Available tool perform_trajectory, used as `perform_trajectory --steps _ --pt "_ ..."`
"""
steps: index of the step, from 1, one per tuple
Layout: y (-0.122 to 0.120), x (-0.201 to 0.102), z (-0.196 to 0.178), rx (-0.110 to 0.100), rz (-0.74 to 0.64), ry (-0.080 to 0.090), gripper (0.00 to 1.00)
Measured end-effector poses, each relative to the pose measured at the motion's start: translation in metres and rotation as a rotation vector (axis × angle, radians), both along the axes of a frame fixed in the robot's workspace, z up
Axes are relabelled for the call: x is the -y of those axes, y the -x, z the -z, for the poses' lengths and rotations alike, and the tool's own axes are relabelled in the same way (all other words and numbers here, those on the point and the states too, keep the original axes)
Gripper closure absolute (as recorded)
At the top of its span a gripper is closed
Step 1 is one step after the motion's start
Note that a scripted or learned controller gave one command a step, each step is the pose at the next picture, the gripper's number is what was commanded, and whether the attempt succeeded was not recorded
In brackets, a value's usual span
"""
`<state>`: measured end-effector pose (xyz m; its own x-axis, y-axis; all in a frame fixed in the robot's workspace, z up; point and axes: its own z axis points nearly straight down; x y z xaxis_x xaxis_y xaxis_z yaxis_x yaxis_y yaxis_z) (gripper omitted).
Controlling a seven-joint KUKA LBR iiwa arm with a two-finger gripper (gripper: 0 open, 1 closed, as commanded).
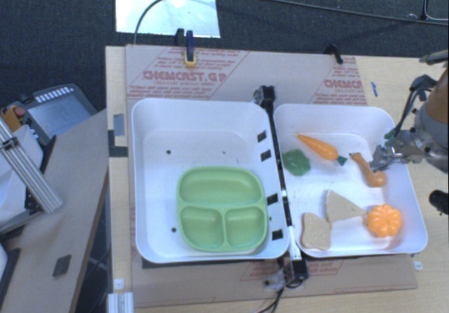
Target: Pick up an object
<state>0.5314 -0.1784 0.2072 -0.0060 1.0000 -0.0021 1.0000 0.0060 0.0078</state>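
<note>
Grey two-finger gripper [384, 157] hovering at the right bin's [351, 116] far-right rim.

The curved orange-brown plastic piece [370, 171] is lying just below-left of the fingertips, apparently not between them; whether they are spread or closed I cannot tell. A ribbed orange toy pumpkin [384, 220] is sitting further below, an orange carrot [319, 147] leftward.

The grey arm [436, 118] reaches in from the right edge, its wrist bent downward and leftward, the two-finger gripper [379, 159] hanging low, pointing toward the left.
</note>
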Motion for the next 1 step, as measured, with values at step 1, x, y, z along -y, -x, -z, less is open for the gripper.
perform_trajectory --steps 1 --pt "-0.0015 0.0002 -0.0247 -0.003 0.001 -0.001 1.0"
